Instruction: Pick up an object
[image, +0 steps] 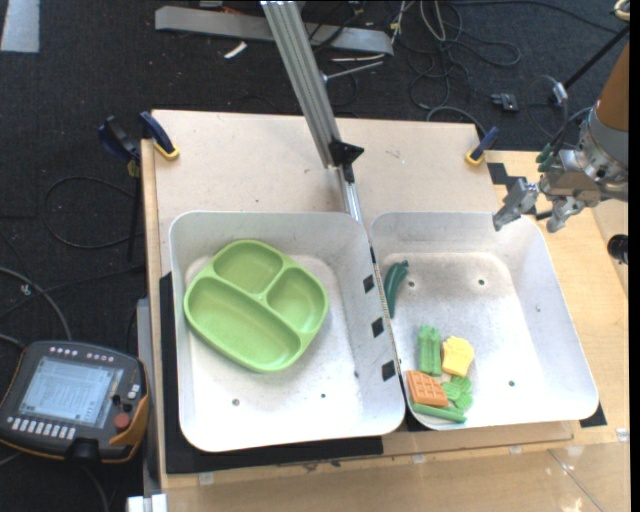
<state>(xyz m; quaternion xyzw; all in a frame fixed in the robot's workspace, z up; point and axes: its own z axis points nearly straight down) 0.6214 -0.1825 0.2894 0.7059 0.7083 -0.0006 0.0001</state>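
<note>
The tool (535, 212) hung at the far right corner of the right bin (545, 290), just above its rim. Its two fingers (510, 212) were spread apart, and nothing was between them. The grey arm (610, 140) came in from the right side of the counter (250, 165).

I take the right bin as the landmark. Inside it, close to its left wall, a dark green bean-shaped piece (396, 285) lay lengthwise, well apart from the tool. At the near left corner of this bin a small group of toys lay together: a light green piece (429, 349), a yellow piece (457, 356) just beside it on the right, and an orange waffle-like piece (426, 388) in front of them. A further green piece (458, 405) lay at the near side of the orange one, touching it. All these things were far from the tool, on the opposite side of the bin.

To the left of the right bin, touching it along one edge, stood the left bin (200, 400). A green divided plate (256, 304) with three compartments lay in it.

Further left of both bins, beyond the counter, a teach pendant (72, 398) with a screen lay on the dark floor (60, 200). Behind the right bin, a slanted metal bar (308, 85) rose from the counter between the two bins.
</note>
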